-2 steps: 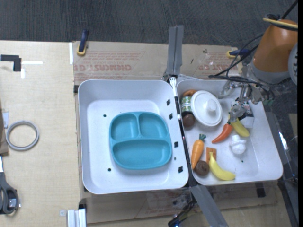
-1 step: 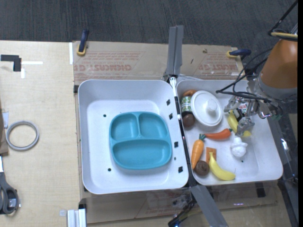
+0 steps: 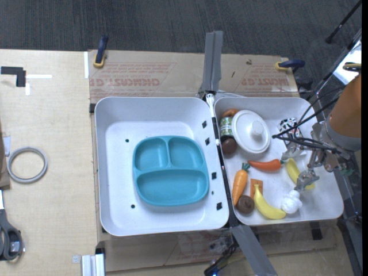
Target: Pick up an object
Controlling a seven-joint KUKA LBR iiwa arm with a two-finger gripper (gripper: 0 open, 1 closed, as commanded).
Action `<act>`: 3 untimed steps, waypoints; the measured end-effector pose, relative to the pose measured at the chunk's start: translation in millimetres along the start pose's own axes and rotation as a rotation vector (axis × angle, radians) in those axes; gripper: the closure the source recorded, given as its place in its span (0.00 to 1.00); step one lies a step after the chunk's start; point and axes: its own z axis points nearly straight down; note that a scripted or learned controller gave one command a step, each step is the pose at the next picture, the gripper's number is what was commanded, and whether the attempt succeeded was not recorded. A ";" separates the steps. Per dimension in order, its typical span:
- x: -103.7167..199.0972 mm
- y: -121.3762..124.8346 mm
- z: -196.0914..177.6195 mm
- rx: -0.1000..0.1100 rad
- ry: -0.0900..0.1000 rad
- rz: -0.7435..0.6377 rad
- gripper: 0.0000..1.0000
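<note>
Camera view: fixed overhead, slanted, looking down on a bench with two bins side by side.
Bench, far left: grey ring of tape (image 3: 26, 164) lies flat on the pale wood; scissors (image 3: 10, 240) lie at the lower left edge.
Left bin: shallow white plastic bin (image 3: 109, 125) holds one item, a teal plastic divided plate with three compartments (image 3: 171, 171), lying flat near the bin's centre.
Divider: grey bar (image 3: 213, 62) runs from the far edge down between the two bins.
Right bin: shallow white plastic bin (image 3: 328, 203) holds a group of toy food items.
Right bin, left side: orange toy carrot with a green top (image 3: 240, 184) lies beside a small brown round piece (image 3: 246, 204); a dark jar (image 3: 226, 126) stands near the far corner.
Right bin, centre: white round lidded bowl (image 3: 251, 131) sits at the far side; an orange-red elongated piece (image 3: 265, 165) lies just in front of it; a yellow toy banana (image 3: 266, 206) curves along the near side, touching a small white lumpy object (image 3: 291, 202).
Right bin, right side: second yellow curved piece (image 3: 295, 172) lies directly at the gripper.
Gripper (image 3: 307, 174): lowered into the right bin over the second yellow piece; the fingers' state cannot be told, and no grasp is visible.
Arm: grey wrist with an orange band (image 3: 348, 114) enters from the right edge.
</note>
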 end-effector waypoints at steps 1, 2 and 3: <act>-10.5 28.3 0.3 -0.001 0.001 -0.037 0.00; -41.8 95.5 0.9 -0.002 0.001 -0.090 0.00; -47.0 1.0 -0.2 0.001 -0.002 -0.010 0.00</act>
